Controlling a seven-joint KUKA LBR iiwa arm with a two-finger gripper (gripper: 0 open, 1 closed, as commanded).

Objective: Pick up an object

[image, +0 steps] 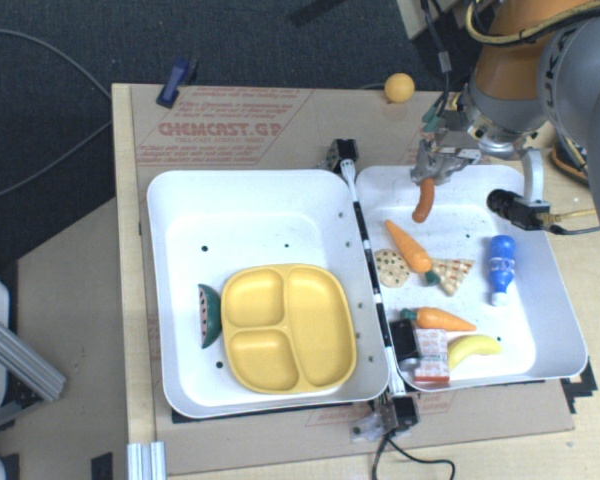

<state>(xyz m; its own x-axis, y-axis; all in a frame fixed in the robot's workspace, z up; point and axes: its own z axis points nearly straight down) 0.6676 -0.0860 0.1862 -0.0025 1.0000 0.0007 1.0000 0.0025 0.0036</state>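
Observation:
My gripper (432,171) hangs over the far left part of the right bin (550,298). It is shut on the top end of a small reddish-orange sausage (423,202), which dangles upright below the fingers, just above the bin floor. Lying in the same bin are a carrot (408,245), a round cracker (389,266), a pizza slice (453,273), a blue bottle (500,265), a second carrot (443,319), a banana (473,349) and a red-and-white box (431,356).
The left bin (240,208) holds a yellow divided plate (288,326) with a watermelon slice (208,315) at its left side. An orange ball (400,88) and a blue clip (175,83) lie on the bench behind the bins.

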